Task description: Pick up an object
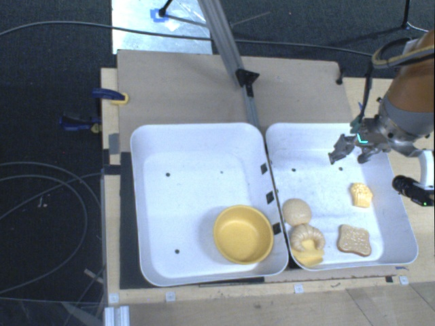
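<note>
My gripper [353, 151] hangs over the upper right part of the right bin [306, 148], its two dark fingers spread apart with nothing between them. Below it in that bin lie a small yellow chunk [361, 195], a toast-like slice [354, 240], a round pale bun [296, 212] and a croissant-shaped piece [307, 239] on a yellow bit. A yellow bowl [242, 233] sits in the lower right corner of the left bin [183, 148].
A slanted metal pole [228, 39] crosses the bench toward the divide between the bins. Blue and yellow clamps [109, 97] grip the bench's left edge. Cables lie on the dark floor at left.
</note>
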